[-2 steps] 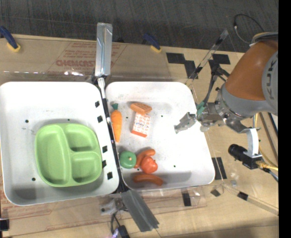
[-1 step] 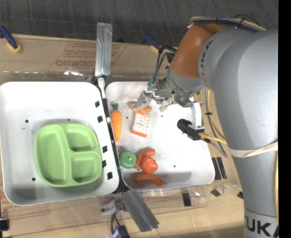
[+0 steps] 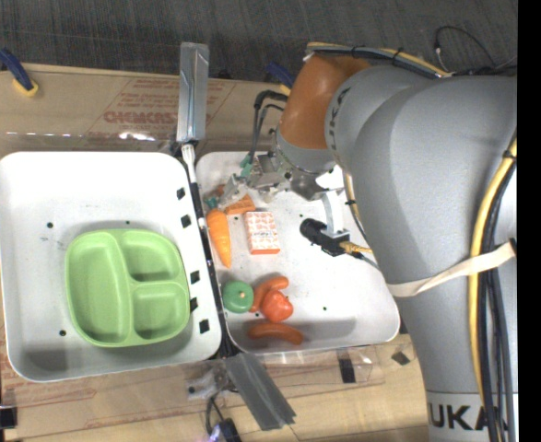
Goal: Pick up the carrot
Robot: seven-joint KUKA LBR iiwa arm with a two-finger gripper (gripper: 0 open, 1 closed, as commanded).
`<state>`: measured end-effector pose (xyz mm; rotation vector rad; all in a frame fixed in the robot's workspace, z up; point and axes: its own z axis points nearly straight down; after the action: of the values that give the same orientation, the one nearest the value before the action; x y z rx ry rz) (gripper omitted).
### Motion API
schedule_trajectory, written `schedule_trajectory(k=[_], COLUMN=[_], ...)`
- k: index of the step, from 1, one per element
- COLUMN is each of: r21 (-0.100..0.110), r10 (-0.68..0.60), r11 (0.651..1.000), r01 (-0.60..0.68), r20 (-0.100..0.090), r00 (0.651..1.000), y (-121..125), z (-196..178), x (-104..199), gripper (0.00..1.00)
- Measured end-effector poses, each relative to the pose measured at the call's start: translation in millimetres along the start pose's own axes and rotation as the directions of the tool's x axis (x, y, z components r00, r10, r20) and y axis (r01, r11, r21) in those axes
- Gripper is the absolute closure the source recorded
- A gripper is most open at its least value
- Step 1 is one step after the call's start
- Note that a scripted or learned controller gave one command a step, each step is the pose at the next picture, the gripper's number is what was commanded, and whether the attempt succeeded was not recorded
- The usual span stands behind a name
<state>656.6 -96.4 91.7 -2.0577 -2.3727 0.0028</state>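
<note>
Arm over the right white bin, gripper low near its top-left corner.
One orange tapered carrot lies against that bin's left wall, just below the gripper; claw state cannot be told. Beside it: one orange-white box, one green round piece, two red-orange pieces. One green divided plate sits in the left bin.

- Setting: a robotics laboratory test cell, not a home kitchen.
- Industrial arm, grey with an orange band, lettered "UKA" near its base at the bench's lower right corner.
- Two shallow white bins side by side on a cardboard sheet covering the bench.
- Blue clamp at the upper left corner.
- Loose cables along the arm.
- Toy plastic food and a green divided plate as test props.
</note>
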Motion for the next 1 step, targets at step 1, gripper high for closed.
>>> schedule_trajectory(k=[1], r21=[-0.002], r10=[-0.298], r11=[0.955], r01=[0.298], r20=[0.004], r00=[0.955], y=[-7.8], z=[-2.3], x=[1.8], gripper=[0.00])
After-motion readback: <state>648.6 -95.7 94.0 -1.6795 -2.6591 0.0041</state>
